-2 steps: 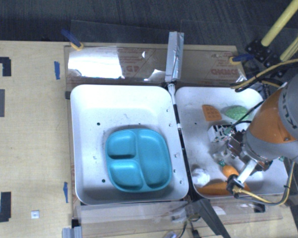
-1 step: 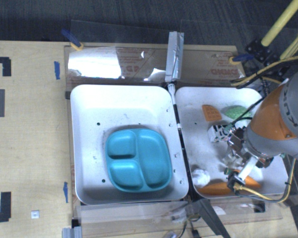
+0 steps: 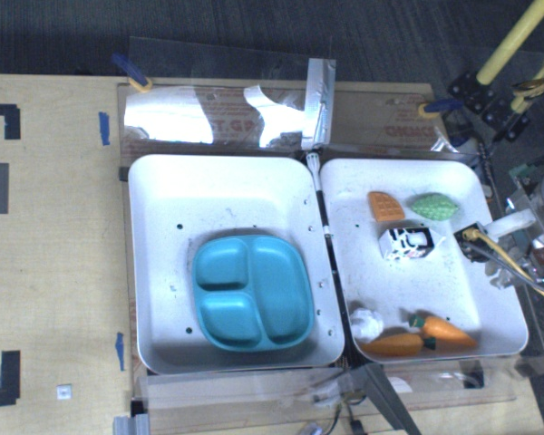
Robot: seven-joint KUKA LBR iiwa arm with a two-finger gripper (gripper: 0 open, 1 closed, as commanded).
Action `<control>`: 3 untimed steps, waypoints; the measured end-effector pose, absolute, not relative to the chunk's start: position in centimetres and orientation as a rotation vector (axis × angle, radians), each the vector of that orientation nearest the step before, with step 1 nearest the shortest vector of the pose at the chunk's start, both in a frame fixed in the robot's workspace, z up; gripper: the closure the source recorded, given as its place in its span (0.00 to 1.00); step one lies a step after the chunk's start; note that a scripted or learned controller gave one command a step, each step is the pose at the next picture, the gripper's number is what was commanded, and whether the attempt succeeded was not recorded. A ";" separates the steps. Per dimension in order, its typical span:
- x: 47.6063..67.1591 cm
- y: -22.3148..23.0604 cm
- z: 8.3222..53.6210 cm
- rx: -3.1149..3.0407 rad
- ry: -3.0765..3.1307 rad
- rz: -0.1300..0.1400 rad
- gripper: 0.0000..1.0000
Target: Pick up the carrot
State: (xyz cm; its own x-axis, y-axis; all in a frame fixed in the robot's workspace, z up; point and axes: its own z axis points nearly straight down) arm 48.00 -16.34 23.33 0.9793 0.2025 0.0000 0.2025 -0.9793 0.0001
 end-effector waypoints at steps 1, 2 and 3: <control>48.0 -16.3 23.2 3.126 0.321 -0.004 0.00; 47.9 -18.6 8.9 3.083 0.614 -0.001 0.00; 47.9 -18.5 9.7 3.085 0.619 -0.007 1.00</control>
